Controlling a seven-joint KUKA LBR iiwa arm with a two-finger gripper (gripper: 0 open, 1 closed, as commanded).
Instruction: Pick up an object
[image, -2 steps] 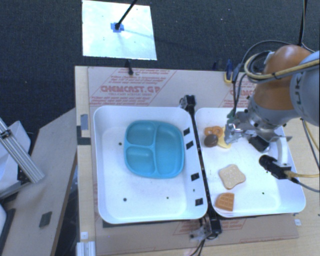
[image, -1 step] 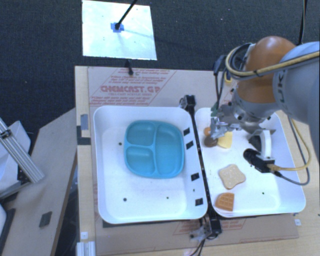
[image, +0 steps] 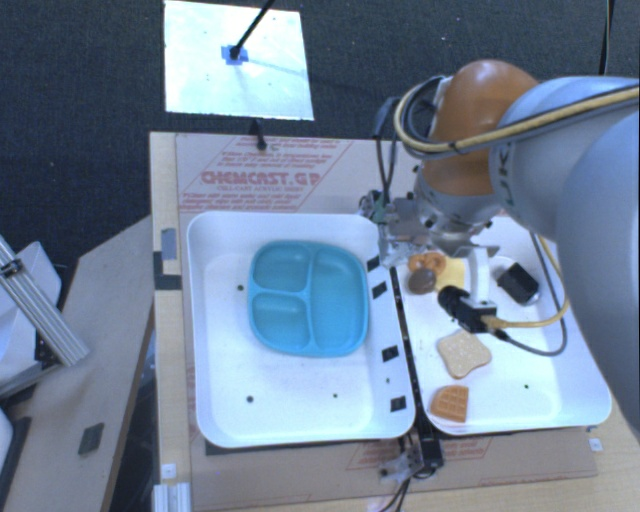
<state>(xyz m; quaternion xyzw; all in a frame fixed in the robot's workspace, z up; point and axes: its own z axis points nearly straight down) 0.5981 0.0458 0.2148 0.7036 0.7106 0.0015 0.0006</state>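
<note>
Two white bins are sitting on the cardboard-topped bench, and the gripper (image: 432, 262) is hovering over a small brownish pastry-like item (image: 428, 272) at the right bin's (image: 560, 405) far-left corner, its grasp unreadable, seemingly approaching; closing squarely should follow.

Lighting's pretty even and bright, looks like it comes from overhead. The white bins (image: 300, 425) are close to blown out, and the pale sheet (image: 237, 60) up and left of the claw (image: 432, 262) is washed out with glare. Shadows are soft, mostly a faint one under the arm (image: 560, 150) just right of the claw. The whole frame's a bit soft and grainy, and the arm looks blurry up close.
</note>
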